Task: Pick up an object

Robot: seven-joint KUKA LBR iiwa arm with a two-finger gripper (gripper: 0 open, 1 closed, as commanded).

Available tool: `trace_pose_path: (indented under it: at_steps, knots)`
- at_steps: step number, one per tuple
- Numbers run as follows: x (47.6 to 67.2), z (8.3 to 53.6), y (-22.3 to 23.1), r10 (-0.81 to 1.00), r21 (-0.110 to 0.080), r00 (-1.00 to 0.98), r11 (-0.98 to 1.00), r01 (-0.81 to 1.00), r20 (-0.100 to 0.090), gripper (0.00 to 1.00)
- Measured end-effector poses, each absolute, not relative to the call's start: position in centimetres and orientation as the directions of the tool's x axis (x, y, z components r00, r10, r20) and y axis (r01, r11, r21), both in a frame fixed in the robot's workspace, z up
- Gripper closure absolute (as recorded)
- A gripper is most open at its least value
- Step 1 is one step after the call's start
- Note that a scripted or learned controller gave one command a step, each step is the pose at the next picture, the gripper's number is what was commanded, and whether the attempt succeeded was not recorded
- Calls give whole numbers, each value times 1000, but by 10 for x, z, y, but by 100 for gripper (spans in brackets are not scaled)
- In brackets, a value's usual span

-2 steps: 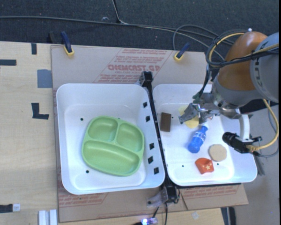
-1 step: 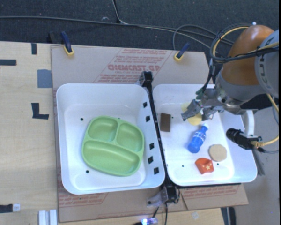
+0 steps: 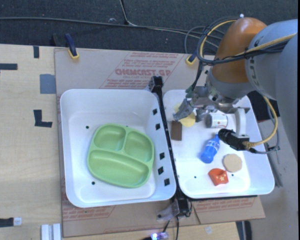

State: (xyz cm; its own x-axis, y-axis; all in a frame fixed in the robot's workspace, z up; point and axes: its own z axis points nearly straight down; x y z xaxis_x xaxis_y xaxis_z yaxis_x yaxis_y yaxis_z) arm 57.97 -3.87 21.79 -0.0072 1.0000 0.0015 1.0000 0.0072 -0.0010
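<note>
Camera view put my pincer (image 3: 186, 111) low over the yellow object (image 3: 188, 120) in the right bin (image 3: 262, 181), reaching. Whether it was spread or pinching, I could not tell. Next it needed a firm close, then a lift.

Wooden bench (image 3: 20, 149) marked with dark tape pieces (image 3: 40, 119); brown cardboard sheet (image 3: 140, 69) with red print on top, clamped at the far edge by yellow clips (image 3: 72, 54), bearing two white bins side by side: left bin (image 3: 72, 104), right bin (image 3: 260, 184).

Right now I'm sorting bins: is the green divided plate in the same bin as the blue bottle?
No. The green divided plate lies in the left bin, while the blue bottle lies in the right bin.
</note>
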Motion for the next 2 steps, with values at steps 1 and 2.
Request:
trace_pose_path:
  at_steps: [1, 2]
  knots:
    - [593, 208, 15, 1000, -2, -7, 7, 1000, 1, 100]
    - [614, 207, 73, 1000, -1, -8, 8, 1000, 1, 100]
